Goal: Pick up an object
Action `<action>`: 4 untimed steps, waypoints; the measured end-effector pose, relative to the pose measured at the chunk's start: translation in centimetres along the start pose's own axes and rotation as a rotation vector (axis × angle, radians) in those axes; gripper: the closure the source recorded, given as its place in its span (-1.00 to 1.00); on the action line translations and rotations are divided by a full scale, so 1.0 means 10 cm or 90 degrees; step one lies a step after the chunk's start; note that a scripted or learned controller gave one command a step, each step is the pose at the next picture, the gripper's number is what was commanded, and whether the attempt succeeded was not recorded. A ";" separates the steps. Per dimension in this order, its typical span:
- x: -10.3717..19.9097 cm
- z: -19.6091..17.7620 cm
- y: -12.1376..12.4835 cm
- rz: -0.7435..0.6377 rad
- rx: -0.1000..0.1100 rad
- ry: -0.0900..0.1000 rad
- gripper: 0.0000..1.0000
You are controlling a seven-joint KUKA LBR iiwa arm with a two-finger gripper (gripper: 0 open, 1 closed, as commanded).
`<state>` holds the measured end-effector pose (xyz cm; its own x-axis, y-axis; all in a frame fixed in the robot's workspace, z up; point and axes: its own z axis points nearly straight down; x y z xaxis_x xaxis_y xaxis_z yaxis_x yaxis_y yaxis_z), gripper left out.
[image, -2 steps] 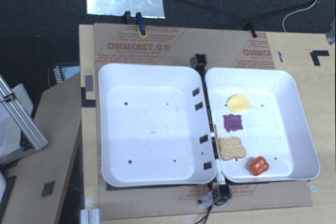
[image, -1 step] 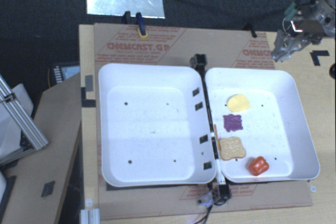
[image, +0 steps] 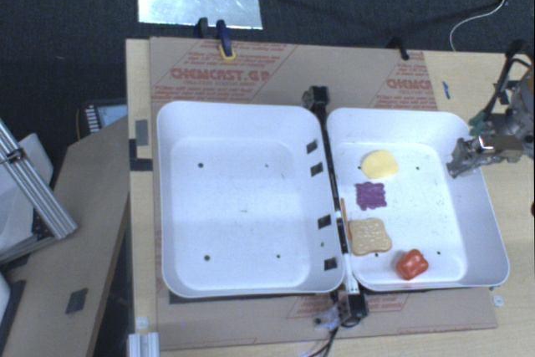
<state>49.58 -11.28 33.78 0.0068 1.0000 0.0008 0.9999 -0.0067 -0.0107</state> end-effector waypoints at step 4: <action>1.64 0.47 -0.12 -0.003 0.000 -0.001 1.00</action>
<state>48.41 5.09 29.11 0.0027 1.0000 -0.0015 0.9999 -0.0027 -0.0100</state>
